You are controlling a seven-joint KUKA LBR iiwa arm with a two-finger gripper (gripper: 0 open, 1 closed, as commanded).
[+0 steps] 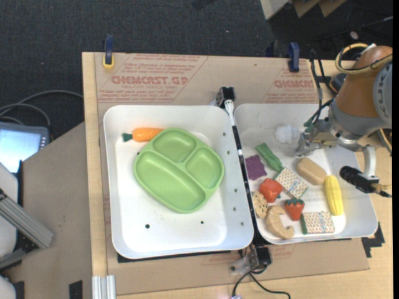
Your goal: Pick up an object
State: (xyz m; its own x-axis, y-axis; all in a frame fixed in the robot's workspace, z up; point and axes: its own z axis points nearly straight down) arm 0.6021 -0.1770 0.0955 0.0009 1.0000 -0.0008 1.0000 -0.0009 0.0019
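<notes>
The pickable objects lie in the right bin (368, 229). At its centre sits a tan bread roll (311, 170). A yellow corn cob (333, 195) lies at 4 o'clock from the roll, and a patterned cracker (291, 182) touches the roll at 8 o'clock. A red tomato (270, 189), a purple piece (254, 166) and a green pod (269, 157) lie toward 9 o'clock. A strawberry (295, 208), a croissant (278, 222), a cookie (259, 204) and a second patterned cracker (318, 222) occupy the bin's 6 to 7 o'clock area. A pale white lump (285, 133) rests at 11 o'clock.

The hand (310, 143) is low over the bin at 12 o'clock from the roll, just beside the white lump. Finger state: cannot tell.

The left bin (118, 185) contains a green divided plate (179, 169), with a carrot (143, 134) at the plate's 10 o'clock edge. Both bins stand on the worktop (156, 73).
</notes>
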